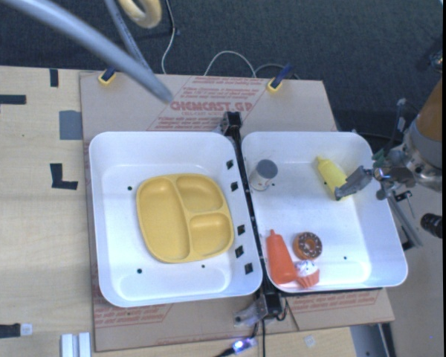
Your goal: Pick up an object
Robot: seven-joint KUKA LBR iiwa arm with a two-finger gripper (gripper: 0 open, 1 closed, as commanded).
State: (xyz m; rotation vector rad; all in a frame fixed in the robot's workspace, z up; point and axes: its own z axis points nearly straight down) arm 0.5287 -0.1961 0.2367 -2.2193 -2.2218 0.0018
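My gripper (373, 187) hangs over the right bin's (357, 222) right rim, open, with nothing between its fingers. Its left finger (351, 184) ends just right of a yellow object (328, 172) lying at the back of that bin. A small grey cylinder (265, 172) stands near the divider. At the front of the bin lie an orange object (280, 259), a brown doughnut-like piece (308, 244) and a small white and pink piece (307, 274), close together.
The left bin (111, 199) holds a yellow divided plate (184, 216). A black divider (241, 199) runs between the bins. The arm's body (430, 136) stands at the right edge. A grey pole (74, 28) crosses the upper left.
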